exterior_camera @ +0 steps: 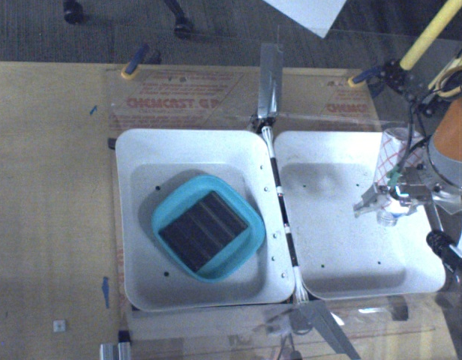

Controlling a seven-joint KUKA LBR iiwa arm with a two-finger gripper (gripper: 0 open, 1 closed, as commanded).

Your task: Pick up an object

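A light blue square dish (208, 226) lies tilted in the left bin (133, 163), and a dark ridged block (202, 230) rests inside it. My gripper (384, 205) hangs over the right part of the right bin (328, 261), far from the dish. A white piece with a red grid pattern (390, 158) sits just behind the gripper, near the bin's right wall. Whether it touches the gripper is unclear.
A metal divider with a row of fasteners (282, 216) runs between the two bins. Clamps (133, 62) and a yellow pole (433, 25) stand at the back of the bench. Cables hang by the arm's wrist (441, 137).
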